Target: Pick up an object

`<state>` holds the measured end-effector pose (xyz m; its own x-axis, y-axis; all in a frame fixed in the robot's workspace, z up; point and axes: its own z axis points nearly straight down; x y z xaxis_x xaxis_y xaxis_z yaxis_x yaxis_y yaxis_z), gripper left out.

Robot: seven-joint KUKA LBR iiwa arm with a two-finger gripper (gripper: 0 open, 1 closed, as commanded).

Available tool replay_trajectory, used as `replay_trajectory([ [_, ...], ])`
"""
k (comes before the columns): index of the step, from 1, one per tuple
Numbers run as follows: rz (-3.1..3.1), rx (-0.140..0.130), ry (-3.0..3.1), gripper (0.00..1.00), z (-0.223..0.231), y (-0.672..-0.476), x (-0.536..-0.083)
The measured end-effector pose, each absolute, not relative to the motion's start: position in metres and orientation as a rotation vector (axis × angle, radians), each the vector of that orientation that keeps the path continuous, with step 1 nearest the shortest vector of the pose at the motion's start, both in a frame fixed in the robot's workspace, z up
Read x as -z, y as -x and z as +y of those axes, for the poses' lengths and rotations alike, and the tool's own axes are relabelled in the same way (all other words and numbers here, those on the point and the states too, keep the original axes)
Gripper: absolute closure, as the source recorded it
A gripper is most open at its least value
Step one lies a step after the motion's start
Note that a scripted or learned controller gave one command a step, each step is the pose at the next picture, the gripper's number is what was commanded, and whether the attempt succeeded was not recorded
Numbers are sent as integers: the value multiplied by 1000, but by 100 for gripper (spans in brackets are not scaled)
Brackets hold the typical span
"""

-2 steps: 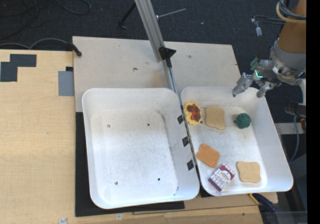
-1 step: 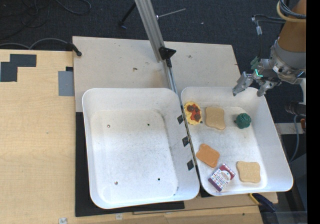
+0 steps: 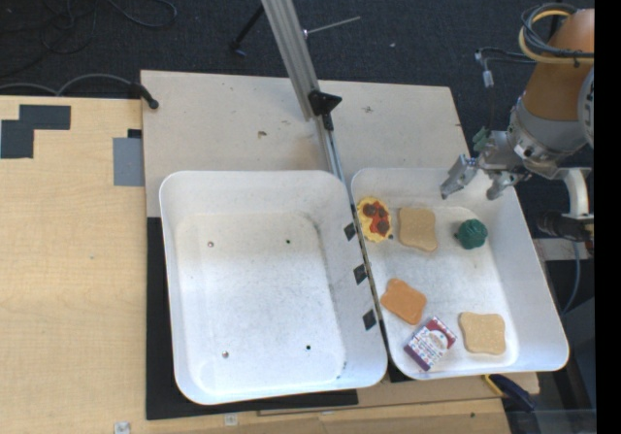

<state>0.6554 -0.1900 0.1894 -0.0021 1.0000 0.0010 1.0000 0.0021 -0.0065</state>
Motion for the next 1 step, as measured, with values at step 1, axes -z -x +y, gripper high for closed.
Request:
replay_trajectory([
  [1, -2223, -6, 2211, 0, -183, -661, -130],
])
